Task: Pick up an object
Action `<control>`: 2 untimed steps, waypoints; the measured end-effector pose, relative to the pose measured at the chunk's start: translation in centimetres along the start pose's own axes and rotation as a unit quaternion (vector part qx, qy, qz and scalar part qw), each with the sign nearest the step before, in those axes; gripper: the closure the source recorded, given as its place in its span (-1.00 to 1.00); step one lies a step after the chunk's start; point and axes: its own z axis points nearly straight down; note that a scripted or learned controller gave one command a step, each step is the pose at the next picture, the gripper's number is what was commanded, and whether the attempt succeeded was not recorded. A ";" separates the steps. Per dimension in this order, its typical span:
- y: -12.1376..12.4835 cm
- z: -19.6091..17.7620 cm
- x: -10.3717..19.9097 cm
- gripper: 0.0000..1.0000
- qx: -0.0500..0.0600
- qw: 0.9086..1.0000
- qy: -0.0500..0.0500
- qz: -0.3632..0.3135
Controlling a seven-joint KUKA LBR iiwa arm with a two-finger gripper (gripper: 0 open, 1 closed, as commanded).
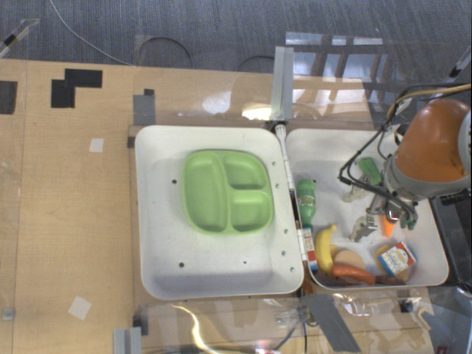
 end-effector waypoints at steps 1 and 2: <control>0.0 0.0 0.5 -1.00 0.000 1.000 -0.001 0.010; -1.4 -0.2 6.0 -1.00 0.001 1.000 -0.002 -0.001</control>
